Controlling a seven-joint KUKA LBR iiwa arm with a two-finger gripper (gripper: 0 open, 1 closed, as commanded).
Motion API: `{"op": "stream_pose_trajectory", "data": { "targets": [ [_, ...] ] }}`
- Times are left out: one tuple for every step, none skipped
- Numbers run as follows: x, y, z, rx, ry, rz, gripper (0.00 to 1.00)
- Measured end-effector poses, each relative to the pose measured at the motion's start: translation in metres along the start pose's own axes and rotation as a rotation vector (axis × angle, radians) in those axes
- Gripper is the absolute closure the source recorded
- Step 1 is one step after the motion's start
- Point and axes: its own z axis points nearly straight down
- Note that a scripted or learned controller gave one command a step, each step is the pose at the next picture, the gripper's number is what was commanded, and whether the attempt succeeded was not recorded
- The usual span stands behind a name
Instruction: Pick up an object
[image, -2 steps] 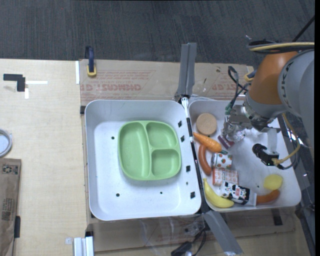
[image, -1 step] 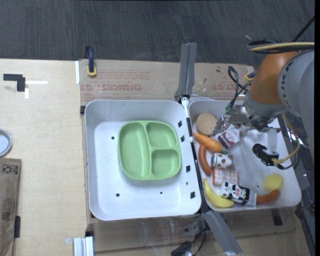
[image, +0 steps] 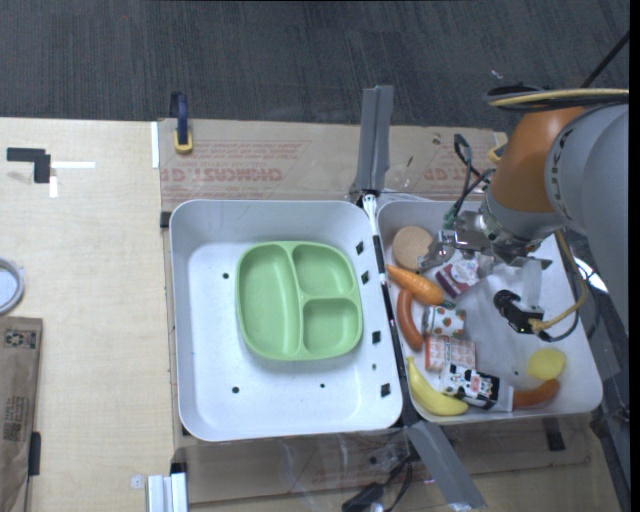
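Over the right bin (image: 585, 385), the gripper (image: 462, 262) hangs low just right of the carrot (image: 415, 285), amid the toy food; whether it grasps anything I cannot tell. Judged step: reaching. Next comes settling on one item and lifting.

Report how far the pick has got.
Done: the arm has reached over the right bin, its wrist low among the toy food near the carrot. In hand: nothing visibly lifted. Left: grasp and raise an item; the banana, sausage and green plate lie untouched.
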Motion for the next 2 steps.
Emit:
{"op": "stream_pose_trajectory", "data": {
  "targets": [
    [0.034, -0.069, -0.092, 0.015, 0.001, 0.177, 0.00],
    [-0.004, -0.017, 0.001, 0.000, 0.002, 0.155, 0.00]
  ]
}}
